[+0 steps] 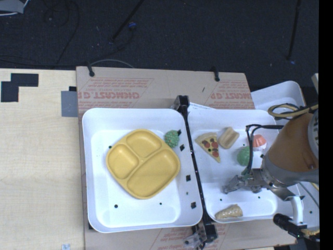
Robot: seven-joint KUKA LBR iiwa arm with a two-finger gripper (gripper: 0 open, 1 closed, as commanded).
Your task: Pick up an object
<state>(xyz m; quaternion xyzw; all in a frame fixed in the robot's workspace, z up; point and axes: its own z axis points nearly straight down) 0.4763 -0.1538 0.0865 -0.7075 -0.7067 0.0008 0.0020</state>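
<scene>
You are looking down at a slant on a pale wooden table (36, 155) with dark floor and cables behind it. A cardboard sheet (156, 90) lies on the table and carries two shallow white bins side by side.

The left bin (99, 212) holds a yellow divided plate (143, 163), set at a diagonal, with a small green broccoli piece (171, 137) just beside the plate's upper right corner.

The right bin (260, 210) holds a toy pizza slice (210, 145), a tan bread piece (228, 137) just right of it, a green round item (243, 156), a red-and-white item (258, 141) near the arm, and a tan wedge-shaped piece (229, 211) by the near wall.

Your arm (291, 150) reaches in from the right, its orange band over the right bin's right side, wrist angled down and leftward. The pincer (229, 187) sits low above the bin floor, between the pizza slice and the tan wedge, touching neither. I cannot tell how wide its fingers stand, and nothing shows between them.
</scene>
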